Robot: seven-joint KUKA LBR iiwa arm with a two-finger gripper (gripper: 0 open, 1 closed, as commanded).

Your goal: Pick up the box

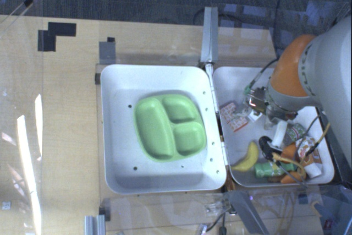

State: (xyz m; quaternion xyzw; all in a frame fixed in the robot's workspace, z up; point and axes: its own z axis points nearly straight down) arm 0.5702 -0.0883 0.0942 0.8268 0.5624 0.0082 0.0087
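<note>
Two white bins side by side on a wooden surface (66, 118). Left bin (115, 173) holds a green divided tray (170, 126), roughly centred. Right bin (234, 77) holds clutter: the box (235, 117), small, white with red print, lies flat near the bin's left wall, upper-middle area. Banana (248, 158) near the front-left, green item (268, 171) just beside it, orange pieces (290, 173) and mixed packets in the front-right corner. Arm (324, 63) reaches in from the right, orange band over the bin. Claw (263, 113) sits low over the bin, just right of the box; its opening cannot be told, and nothing is seen held.
</note>
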